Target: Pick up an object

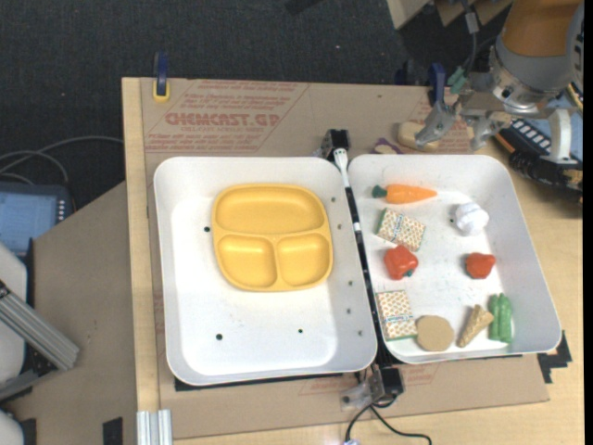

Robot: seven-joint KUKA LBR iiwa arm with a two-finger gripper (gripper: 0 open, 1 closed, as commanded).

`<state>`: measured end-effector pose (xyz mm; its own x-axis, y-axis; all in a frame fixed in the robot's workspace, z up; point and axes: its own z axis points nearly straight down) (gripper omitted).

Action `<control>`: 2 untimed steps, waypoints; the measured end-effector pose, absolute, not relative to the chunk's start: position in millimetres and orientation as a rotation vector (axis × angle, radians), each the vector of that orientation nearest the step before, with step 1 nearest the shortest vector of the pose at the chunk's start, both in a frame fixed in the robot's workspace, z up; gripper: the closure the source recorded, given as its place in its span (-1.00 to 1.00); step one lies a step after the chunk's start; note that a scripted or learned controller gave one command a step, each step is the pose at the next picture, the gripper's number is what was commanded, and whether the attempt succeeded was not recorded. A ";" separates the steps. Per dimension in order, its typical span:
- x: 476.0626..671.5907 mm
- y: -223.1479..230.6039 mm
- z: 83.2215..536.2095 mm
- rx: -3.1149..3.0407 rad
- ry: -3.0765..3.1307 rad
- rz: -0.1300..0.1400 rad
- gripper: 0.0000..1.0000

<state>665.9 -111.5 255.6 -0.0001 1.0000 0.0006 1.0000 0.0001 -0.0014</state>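
My jaws [443,119] hang apart above the tabletop's far right edge; the carrot [409,193] lies just nearer, long axis crosswise.

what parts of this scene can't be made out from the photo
- Grey arm with orange band: upper part cut off by the camera view's top edge.
- Metal gripper: too small and blurred to tell finger spacing.
- Two small patterned square packets: print too small to read.
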 end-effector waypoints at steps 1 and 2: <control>625.3 -135.1 151.5 -2.219 -2.211 0.011 -1.00; 664.9 -116.4 101.3 -2.229 -2.228 -0.007 -1.00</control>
